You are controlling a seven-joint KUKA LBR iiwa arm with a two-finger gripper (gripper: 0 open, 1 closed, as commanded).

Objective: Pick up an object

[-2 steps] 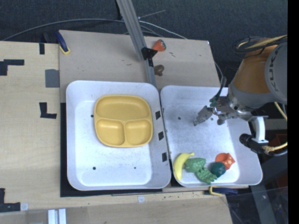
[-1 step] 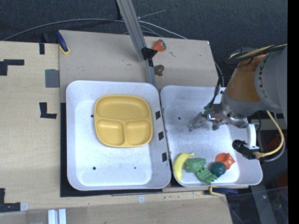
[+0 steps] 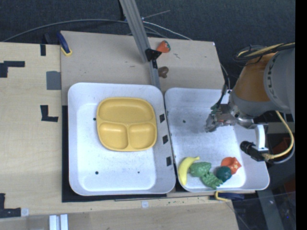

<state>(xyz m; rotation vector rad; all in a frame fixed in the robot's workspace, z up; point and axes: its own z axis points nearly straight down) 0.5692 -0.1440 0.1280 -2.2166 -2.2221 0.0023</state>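
Pale wood makes up the tabletop [image 3: 29, 143] on my feed, and two shallow white bins sit on it side by side. I'm taking the right bin [image 3: 192, 107] as my landmark. Touching its left wall is the left bin [image 3: 81, 176], which carries a yellow divided plate [image 3: 127, 123] in its upper half.

Along the right bin's near edge I see a small cluster of toy pieces. A yellow banana [image 3: 184, 169] lies at the cluster's left end, close to the wall shared with the left bin. Just beside it are a green leafy piece [image 3: 200, 168] and a second green piece [image 3: 210, 179], then a dark teal ball [image 3: 223, 173], with an orange-red piece [image 3: 231, 163] at the right end, touching the ball.

My arm [image 3: 259, 85] reaches over the right bin's right wall, its orange band above the wrist. The claw [image 3: 212, 123] sits low over the middle of that bin's floor, well apart from the cluster and nearer the far side. I cannot tell how wide its tips stand; they blur into a dark shape. I see nothing between them.

Beyond the right bin's far wall, a grey pole [image 3: 134, 20] crosses the tabletop, with a small orange thing [image 3: 164, 46] beside its base.
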